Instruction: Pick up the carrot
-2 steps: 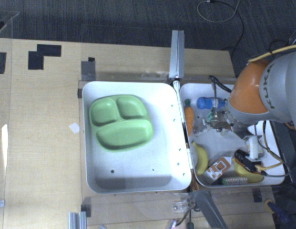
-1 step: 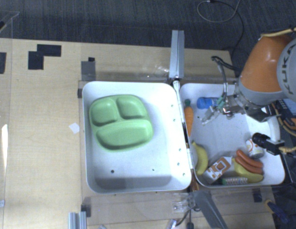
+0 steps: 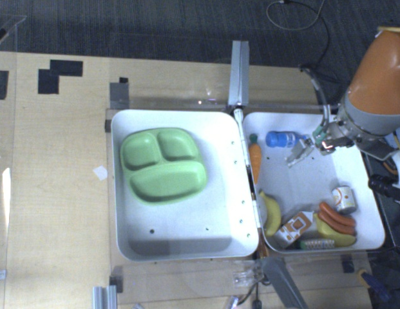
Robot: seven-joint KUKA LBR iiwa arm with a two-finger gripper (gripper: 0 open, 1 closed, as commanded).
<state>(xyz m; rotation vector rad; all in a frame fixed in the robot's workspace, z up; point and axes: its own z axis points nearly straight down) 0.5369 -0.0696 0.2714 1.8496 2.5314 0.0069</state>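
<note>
right shallow white plastic bin: yellow banana at 7 o'clock, small carton and sausages at 5 o'clock. slim orange carrot lies along the left wall at 9 o'clock, well apart from the gripper, released and holding nothing, at 12 o'clock beside a blue bottle. left white bin holds a green divided plate.

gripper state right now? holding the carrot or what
gripper: open, holding nothing, above the right bin; the carrot lies apart by the bin's left wall.
</note>
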